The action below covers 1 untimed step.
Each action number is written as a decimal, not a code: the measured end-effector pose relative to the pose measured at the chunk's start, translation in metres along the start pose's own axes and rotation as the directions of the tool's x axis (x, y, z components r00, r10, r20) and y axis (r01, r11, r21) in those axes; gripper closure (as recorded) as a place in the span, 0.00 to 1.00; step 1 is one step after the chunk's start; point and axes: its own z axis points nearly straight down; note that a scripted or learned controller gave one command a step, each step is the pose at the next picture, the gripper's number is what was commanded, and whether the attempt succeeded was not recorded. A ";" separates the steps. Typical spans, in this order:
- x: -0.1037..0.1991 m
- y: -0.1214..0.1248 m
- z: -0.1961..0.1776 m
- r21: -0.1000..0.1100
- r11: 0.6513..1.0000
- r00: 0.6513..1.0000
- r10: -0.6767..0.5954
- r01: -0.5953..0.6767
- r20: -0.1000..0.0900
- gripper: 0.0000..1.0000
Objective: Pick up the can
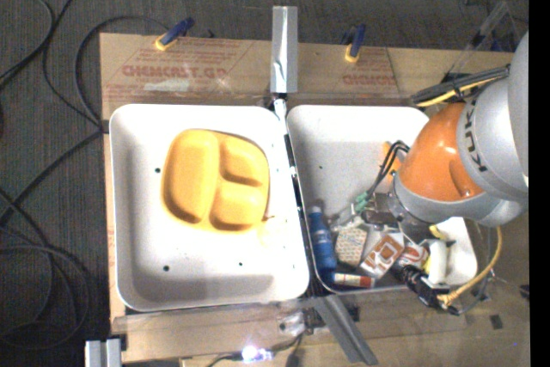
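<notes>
A blue cylinder (pixel 320 241), possibly the can, lies along the left wall of the right bin (pixel 344 133), near its front corner. My gripper (pixel 369 213) hangs low over the front of that bin, just right of the cylinder and above a heap of packets. The grey arm with its orange band (pixel 434 163) covers the bin's right side and hides most of the gripper. A red and white crumpled item (pixel 385 253) lies right under the wrist; I cannot tell whether it is a can or a packet.
A yellow divided plate (pixel 218 180) lies in the left bin (pixel 137 271). In the right bin's front corner are a red marker (pixel 348 279), a patterned packet (pixel 351 243) and a white object (pixel 443 258). Two clamps (pixel 174 33) hold the cardboard behind the bins.
</notes>
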 end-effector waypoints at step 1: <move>0.001 0.001 -0.009 0.000 1.000 1.000 0.000 0.000 -0.003 1.00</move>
